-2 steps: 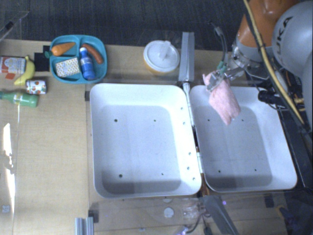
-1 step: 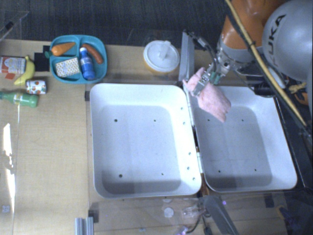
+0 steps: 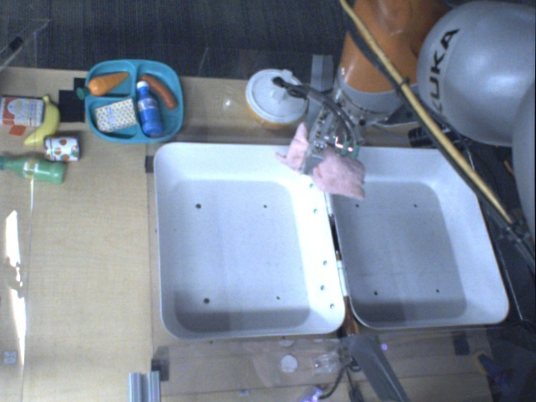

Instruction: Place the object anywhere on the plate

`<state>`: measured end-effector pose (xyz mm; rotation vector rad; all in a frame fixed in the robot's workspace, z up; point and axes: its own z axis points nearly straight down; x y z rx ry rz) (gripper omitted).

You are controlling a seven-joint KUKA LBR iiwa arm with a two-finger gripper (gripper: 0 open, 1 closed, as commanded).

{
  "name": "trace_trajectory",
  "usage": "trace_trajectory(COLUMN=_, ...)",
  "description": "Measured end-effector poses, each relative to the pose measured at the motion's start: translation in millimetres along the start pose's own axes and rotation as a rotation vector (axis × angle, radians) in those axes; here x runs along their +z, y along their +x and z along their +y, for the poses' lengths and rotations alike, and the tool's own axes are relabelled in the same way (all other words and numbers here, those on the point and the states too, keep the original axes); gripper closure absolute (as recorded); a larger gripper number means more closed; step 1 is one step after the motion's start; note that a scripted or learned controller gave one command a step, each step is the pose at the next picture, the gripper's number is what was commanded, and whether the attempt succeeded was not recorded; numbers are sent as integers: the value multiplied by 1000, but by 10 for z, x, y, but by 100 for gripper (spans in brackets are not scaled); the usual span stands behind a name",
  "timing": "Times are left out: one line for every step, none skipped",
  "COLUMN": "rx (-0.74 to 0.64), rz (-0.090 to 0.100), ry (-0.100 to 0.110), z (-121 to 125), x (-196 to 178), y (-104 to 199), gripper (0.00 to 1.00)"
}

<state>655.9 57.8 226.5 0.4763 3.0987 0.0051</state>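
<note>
Fingers of your gripper (image 3: 322, 151) are pinched narrow on a pink cloth (image 3: 335, 171), and you can see the fabric caught between them, bunched at the pinch and spilling out to either side. One corner of the cloth sticks out toward the left bin (image 3: 230, 241), while the larger flap droops down and to the right over the back edge of the right bin (image 3: 419, 249). You have the cloth hanging above the seam where the two bins meet, near their far rims; whether its lowest fold brushes the rim you cannot tell from this angle. The grey arm with its orange band (image 3: 389, 19) comes in from the upper right, wrist angled down toward the bins.

Look just behind the gripper on the bench and you find the round plate (image 3: 270, 97), white in the middle with a yellowish rim, near the cloth but apart from it. Further left sits a blue divided tray (image 3: 138, 100) of toy food, and beside it a banana (image 3: 43, 122), a small can (image 3: 61, 148) and a green bottle (image 3: 33, 169)
</note>
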Motion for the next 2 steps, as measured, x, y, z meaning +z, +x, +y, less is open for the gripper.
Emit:
trace_trajectory(rx=-304, rz=2, ry=0, z=440, x=3, y=275, gripper=100)
trace_trajectory(rx=-303, rz=2, ry=0, z=439, x=1, y=273, gripper=0)
